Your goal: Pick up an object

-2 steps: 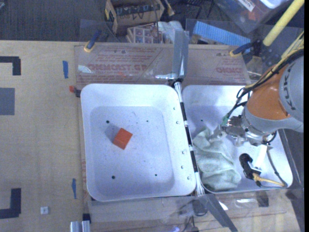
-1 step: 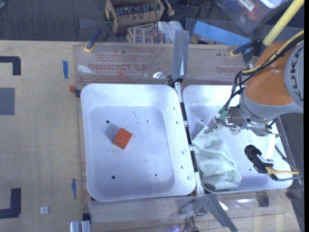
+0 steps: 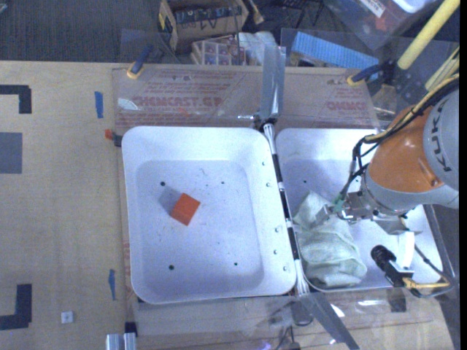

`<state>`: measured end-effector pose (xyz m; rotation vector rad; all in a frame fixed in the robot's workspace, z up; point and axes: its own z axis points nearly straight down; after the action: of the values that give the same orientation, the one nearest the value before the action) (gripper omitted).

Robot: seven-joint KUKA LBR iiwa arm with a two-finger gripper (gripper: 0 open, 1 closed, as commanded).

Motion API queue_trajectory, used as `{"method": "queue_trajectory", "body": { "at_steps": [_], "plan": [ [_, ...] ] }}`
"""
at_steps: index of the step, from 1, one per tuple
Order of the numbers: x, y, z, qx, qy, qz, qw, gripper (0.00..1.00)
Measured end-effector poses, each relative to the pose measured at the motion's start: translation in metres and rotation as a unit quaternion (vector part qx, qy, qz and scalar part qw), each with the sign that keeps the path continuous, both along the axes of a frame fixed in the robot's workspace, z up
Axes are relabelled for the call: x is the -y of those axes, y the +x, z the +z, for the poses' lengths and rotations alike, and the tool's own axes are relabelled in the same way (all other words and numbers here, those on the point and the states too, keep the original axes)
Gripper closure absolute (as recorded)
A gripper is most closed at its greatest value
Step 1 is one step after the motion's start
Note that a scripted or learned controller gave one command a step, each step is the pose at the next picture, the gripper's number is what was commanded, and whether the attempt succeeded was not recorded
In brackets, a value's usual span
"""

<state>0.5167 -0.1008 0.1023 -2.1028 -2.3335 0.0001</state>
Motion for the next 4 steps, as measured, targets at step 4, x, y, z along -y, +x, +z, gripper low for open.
{"method": "queue_trajectory", "body": {
  "at_steps": [4],
  "plan": [
    [-0.098,0.031,0.127,-0.001,-0.0004,-0.049,0.9988,1.0]
  ]
}}
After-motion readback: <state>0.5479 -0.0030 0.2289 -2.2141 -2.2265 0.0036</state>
